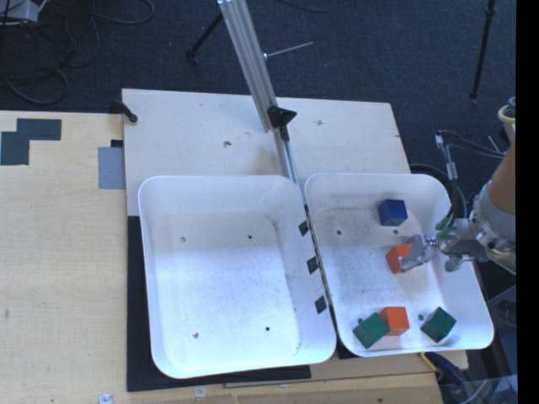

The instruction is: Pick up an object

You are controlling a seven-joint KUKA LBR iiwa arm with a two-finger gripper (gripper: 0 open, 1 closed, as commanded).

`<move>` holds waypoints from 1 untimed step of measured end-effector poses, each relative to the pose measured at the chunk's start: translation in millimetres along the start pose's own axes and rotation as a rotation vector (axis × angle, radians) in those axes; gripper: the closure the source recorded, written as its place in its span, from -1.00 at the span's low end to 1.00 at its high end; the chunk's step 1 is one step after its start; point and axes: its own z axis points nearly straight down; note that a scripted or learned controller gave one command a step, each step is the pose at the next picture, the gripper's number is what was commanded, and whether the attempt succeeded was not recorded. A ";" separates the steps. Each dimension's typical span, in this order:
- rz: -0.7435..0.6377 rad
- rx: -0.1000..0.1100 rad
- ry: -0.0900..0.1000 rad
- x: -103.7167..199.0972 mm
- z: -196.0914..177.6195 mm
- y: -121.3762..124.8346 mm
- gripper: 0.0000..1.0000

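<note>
Gripper (418, 254) low at right bin's (370, 188) right wall, touching red block (396, 257). Finger state impossible to tell. Blue cube (392, 212) near far edge.

Arm enters from the right edge of the camera view, low over the bench. Grey wrist housing (497, 213) sits right of the claw and a little above it in the frame; an orange patch shows above that, at the frame's edge. Wrist tilted, pointing leftward and slightly down. Gripper (418, 255) is the arm's leftmost part, metallic grey. One finger (410, 259) reaches left and down from the gripper body; a second grey part juts out just right of it. Finger spacing too blurred to judge. Dark cabling runs near the wrist, above and right of the claw.
</note>
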 end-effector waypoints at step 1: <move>-0.004 0.009 0.003 2.7 132.2 35.7 -1.00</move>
